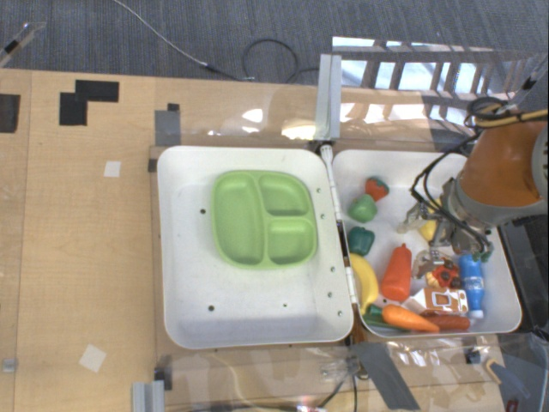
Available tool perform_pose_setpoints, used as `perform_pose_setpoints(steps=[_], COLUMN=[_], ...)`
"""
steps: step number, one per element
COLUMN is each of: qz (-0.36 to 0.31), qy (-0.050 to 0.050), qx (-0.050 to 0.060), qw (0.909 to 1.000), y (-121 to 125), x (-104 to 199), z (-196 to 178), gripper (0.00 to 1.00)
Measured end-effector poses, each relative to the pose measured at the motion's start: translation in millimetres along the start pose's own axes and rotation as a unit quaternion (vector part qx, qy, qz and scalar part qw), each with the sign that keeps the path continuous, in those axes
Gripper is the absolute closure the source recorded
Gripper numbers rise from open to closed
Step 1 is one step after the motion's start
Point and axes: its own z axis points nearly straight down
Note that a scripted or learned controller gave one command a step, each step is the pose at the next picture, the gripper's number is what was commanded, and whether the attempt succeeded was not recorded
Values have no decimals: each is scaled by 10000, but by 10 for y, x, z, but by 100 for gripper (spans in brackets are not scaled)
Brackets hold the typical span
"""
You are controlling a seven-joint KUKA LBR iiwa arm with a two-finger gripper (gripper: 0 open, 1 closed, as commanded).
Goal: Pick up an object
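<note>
The right bin [343,172] holds several toy foods. An orange-red pepper [376,187] and a green pepper [363,208] lie at its far left, with a dark green piece [360,241] and a banana [364,280] below them. An orange-red bottle [397,273] stands mid-bin above a carrot [410,318]. My gripper [448,249] hangs low over the bin's right half, just above a small red piece [444,275] and a white-and-orange box [446,300]. A blue bottle [471,283] lies to its right and a yellow piece [426,227] to its left.
The left bin [180,299] carries a green divided plate [262,219]. A metal post [327,93] and a rail frame [412,71] stand behind the bins. Black cables [429,178] loop beside the arm's wrist. Wooden bench [77,256] stretches to the left.
</note>
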Motion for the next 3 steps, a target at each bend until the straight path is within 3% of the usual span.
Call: perform_pose_setpoints(steps=[1, 2, 3], qz=[670, 697, -1177], qy=[21, 29, -6], qx=[-6, 2, -7], qw=[9977, 9976, 9930], y=[7, -411, 346], x=[-638, -18, 113], z=[29, 10, -9], gripper=[0, 0, 0])
